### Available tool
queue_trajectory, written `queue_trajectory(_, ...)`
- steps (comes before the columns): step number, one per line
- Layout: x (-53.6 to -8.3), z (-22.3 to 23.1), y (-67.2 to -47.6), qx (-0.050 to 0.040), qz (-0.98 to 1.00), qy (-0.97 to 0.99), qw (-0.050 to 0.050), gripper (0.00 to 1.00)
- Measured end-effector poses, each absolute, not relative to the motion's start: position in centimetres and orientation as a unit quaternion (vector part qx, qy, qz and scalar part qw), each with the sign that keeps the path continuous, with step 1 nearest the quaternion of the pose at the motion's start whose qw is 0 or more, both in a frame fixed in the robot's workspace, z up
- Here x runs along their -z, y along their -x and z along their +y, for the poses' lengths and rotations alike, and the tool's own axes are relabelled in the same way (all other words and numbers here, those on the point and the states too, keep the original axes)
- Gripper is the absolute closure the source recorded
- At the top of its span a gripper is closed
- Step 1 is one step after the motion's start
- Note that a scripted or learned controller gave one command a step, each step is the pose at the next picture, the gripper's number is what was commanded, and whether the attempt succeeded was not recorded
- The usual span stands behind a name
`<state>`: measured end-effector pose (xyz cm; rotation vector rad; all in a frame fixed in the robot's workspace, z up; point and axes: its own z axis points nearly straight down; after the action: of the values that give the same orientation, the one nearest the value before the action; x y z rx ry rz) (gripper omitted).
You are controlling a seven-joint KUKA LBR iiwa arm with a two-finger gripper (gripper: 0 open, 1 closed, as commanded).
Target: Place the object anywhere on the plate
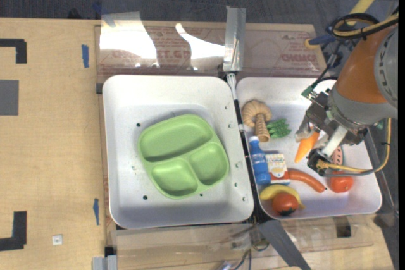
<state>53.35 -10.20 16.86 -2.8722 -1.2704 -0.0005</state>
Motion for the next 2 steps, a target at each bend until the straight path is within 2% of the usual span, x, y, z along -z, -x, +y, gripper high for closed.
queue_trajectory(1,-24.0,-7.2,-51.4,0.0017,-0.47,0.883,0.0,1.0)
queue_trajectory(2,-22.0,-7.2,-53.8,-0.0008,-0.489,0.872,0.0,1.0)
